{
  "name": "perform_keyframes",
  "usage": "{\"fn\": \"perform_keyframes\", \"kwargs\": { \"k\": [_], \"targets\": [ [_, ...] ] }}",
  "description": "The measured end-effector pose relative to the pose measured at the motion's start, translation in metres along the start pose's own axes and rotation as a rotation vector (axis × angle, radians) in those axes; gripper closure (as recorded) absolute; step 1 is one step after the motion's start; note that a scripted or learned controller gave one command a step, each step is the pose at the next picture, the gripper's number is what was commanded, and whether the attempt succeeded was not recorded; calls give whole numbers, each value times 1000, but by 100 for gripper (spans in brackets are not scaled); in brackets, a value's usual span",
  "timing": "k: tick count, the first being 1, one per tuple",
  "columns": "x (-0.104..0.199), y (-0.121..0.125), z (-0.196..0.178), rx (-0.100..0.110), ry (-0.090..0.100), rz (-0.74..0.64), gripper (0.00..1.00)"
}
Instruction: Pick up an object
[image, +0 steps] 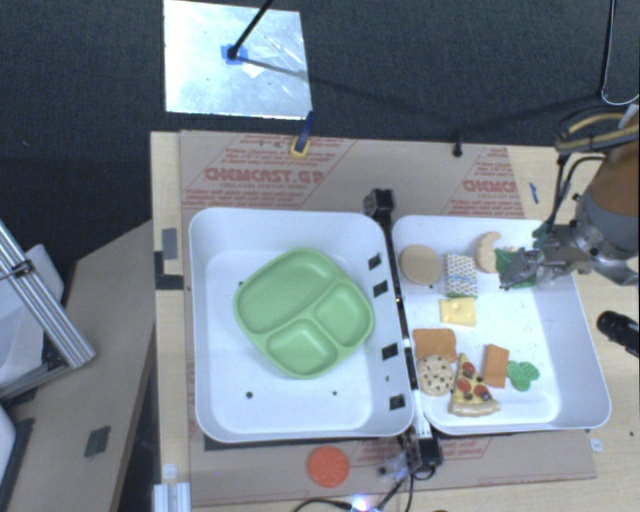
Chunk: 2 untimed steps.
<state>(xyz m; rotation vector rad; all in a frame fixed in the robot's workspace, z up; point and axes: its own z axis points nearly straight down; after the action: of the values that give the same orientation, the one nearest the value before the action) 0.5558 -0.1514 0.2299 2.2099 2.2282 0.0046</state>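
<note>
Over the right-hand shallow white bin (580, 400), toward its two o'clock corner, the two-finger gripper (515, 266) reaches in from the right on the grey arm (610, 215), its tips low above the bin floor; something green sits at the tips, but whether the fingers are apart, together or clamped on it cannot be told from this slant. Toy food lies scattered loosely across this bin, probably so a programmed grasp can land on almost any piece: a round tan disc (421, 264), a blue-and-white patterned block (460, 274), a pale curved crescent piece (487, 250), a yellow cheese square (459, 312), an orange slab (434, 343), a chocolate-chip cookie (435, 375), a pizza slice (471, 390), a small orange rectangle (495, 363) and a green leafy piece (522, 375). Nearest is the crescent, just beside the tips at ten o'clock; the patterned block lies near at nine. A green three-compartment plastic plate (304, 312) rests flat in the left-hand white bin (215, 330), likely a drop spot.
</note>
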Motion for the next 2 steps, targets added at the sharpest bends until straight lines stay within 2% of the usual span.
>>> {"fn": "perform_keyframes", "kwargs": {
  "k": [1,2],
  "targets": [
    [47,20,10,2,0,-1,100],
    [103,46,0,0,2,-3,100]
  ]
}}
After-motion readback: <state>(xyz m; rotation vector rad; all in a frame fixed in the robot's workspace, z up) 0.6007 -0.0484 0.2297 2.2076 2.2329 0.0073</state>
